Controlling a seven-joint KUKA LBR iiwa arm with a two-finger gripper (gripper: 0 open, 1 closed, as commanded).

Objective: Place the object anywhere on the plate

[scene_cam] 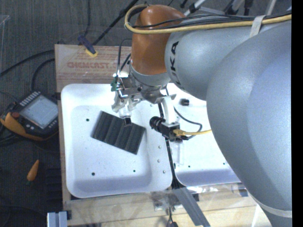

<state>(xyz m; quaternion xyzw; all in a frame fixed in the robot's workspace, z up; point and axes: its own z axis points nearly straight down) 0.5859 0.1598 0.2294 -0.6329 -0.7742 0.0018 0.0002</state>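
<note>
The two-finger gripper, whose state I cannot tell, hangs above the upper edge of the dark ribbed rectangular plate.

two white bins on wooden bench

Dark grey carpet with black cables around the wooden bench.

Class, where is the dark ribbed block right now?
The dark ribbed block lies tilted in the left white bin, just below the claw, near the bins' divider.
</note>
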